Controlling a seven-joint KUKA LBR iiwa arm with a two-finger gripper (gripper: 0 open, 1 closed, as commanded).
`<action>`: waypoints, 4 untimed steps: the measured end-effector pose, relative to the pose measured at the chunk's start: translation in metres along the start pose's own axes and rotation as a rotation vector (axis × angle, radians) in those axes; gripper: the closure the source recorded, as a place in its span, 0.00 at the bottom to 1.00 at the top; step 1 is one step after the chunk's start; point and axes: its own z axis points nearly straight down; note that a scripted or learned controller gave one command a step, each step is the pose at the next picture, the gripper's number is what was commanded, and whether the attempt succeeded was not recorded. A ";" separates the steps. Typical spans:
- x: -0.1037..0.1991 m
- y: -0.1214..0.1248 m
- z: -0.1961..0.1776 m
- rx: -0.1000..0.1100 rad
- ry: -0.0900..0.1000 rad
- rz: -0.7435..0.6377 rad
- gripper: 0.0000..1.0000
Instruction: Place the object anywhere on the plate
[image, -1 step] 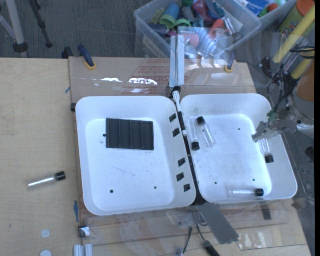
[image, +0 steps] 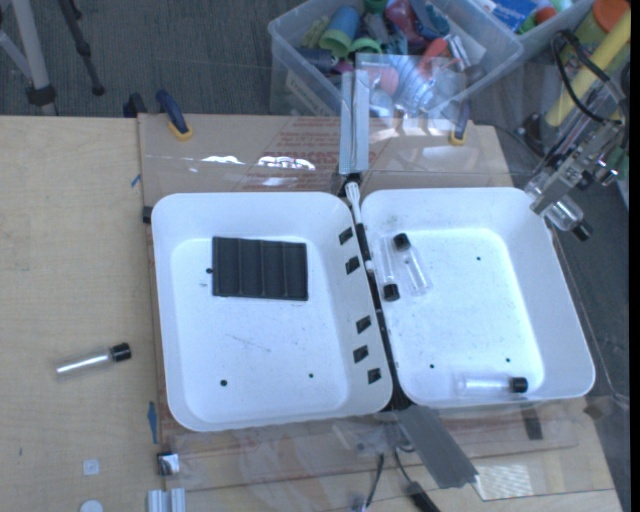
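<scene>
You have two shallow white bins side by side on the bench. The left bin (image: 165, 300) carries a dark ribbed plate (image: 260, 268), lying flat toward its far left part, well clear of the near edge. The right bin (image: 560, 310) carries three clear vials with black caps. Two of them lie near its left wall, toward the far left corner: one vial (image: 409, 260) slants with its cap at the far end, and a second vial (image: 387, 275) lies just beside it, closer to the divider, cap toward you. A third vial (image: 490, 383) lies along the near edge, close to the near right corner, cap pointing right.

Your gripper (image: 562, 205) hangs at the far right corner of the right bin, above the rim, outside the bin floor. You cannot tell from this angle how its jaws stand. Every vial in the bin lies well apart from it; nothing shows between the jaws.

On the wooden bench, left of the left bin, lies one more capped vial (image: 93, 360).
</scene>
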 end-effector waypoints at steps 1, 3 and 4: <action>0.045 0.013 0.066 0.002 0.005 -0.100 1.00; 0.150 0.159 0.161 -0.002 0.003 -0.637 1.00; 0.168 0.233 0.002 -0.002 0.002 -0.162 1.00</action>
